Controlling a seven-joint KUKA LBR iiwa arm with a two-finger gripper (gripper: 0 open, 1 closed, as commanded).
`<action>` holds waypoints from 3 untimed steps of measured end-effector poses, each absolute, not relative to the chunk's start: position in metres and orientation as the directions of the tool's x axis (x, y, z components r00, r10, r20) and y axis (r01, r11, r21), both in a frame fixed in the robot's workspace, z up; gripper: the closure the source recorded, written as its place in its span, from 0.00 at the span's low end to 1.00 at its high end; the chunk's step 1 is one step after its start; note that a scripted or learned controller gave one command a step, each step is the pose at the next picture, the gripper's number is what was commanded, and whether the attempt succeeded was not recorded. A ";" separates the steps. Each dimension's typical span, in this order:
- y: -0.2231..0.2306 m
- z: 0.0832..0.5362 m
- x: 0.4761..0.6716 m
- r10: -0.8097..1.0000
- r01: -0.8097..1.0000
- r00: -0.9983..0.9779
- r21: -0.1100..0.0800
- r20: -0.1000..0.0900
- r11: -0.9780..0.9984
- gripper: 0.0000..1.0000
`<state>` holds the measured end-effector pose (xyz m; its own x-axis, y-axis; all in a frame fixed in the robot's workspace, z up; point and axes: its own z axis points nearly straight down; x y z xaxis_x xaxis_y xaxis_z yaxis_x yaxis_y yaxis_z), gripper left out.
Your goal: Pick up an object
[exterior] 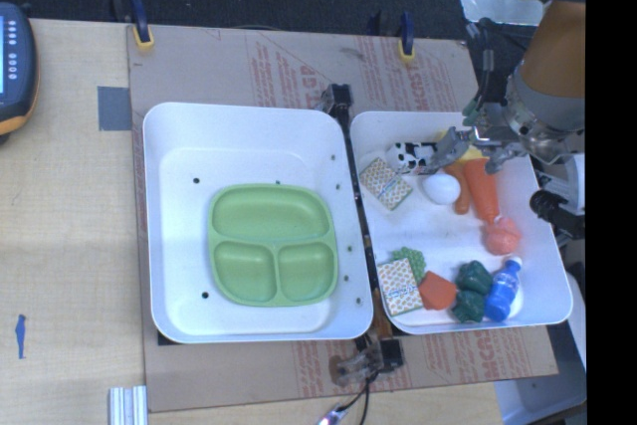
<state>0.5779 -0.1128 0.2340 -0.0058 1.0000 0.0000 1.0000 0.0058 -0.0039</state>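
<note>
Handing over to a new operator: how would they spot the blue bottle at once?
Look in the right-hand white bin, at its near right corner. The blue bottle lies there beside a dark green toy; it alone is bright blue with a white cap.

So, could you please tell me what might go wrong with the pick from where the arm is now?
1. Crowding: the gripper sits over the back of the right bin, where the carrot, white egg and cow toy lie close together, so it may nudge or pinch two at once.
2. The round egg could roll away if touched off-centre.
3. The gripper is near the bin's back rim and might strike it on descent.
</note>
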 end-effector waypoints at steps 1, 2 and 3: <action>-0.205 0.187 0.612 1.000 1.000 0.001 -0.004 -0.005 -0.001 0.00; -0.195 0.086 0.553 1.000 1.000 -0.005 -0.017 0.004 0.005 0.00; -0.190 0.088 0.630 1.000 1.000 0.007 -0.024 -0.003 -0.007 0.00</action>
<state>0.6295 -0.1898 0.0879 0.0073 1.0000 -0.0031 0.9997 -0.0073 -0.0244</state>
